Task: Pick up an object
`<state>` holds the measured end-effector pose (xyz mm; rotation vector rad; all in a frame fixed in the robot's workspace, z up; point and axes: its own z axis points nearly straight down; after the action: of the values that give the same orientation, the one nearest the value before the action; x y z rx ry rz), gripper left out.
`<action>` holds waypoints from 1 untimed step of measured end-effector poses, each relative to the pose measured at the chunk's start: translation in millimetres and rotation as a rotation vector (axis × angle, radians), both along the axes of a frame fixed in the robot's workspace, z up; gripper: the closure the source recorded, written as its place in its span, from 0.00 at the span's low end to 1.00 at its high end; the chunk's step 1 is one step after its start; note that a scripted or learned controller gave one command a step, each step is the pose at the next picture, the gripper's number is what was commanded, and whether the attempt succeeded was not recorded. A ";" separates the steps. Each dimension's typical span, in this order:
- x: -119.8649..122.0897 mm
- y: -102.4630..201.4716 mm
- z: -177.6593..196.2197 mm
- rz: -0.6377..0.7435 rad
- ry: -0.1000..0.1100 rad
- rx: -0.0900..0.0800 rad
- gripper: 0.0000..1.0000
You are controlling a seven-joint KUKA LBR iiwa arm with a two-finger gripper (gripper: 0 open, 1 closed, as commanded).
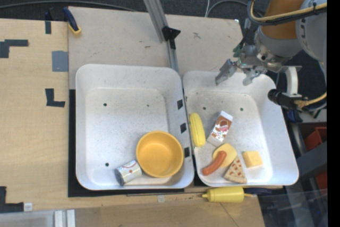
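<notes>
We see the left bin (95, 114) holding a yellow bowl (159, 154) near its front edge, with a small tin can (128, 172) lying just beside it. In the right bin (276, 130) lie a corn cob (197, 129), a small carton (220, 128), a hot dog (215, 162), a pizza slice (236, 171) and a cheese cube (252, 159), clustered toward the front. A yellow mustard bottle (225, 195) lies on the bench in front of it. Our gripper (237, 75) hovers over the right bin's far rim, fingers spread, pinching nothing.
</notes>
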<state>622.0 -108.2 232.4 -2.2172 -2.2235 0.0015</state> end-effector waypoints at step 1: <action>0.0 0.0 0.0 0.000 0.000 0.000 0.00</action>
<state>622.0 -108.3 232.5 -2.2173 -2.2236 0.0013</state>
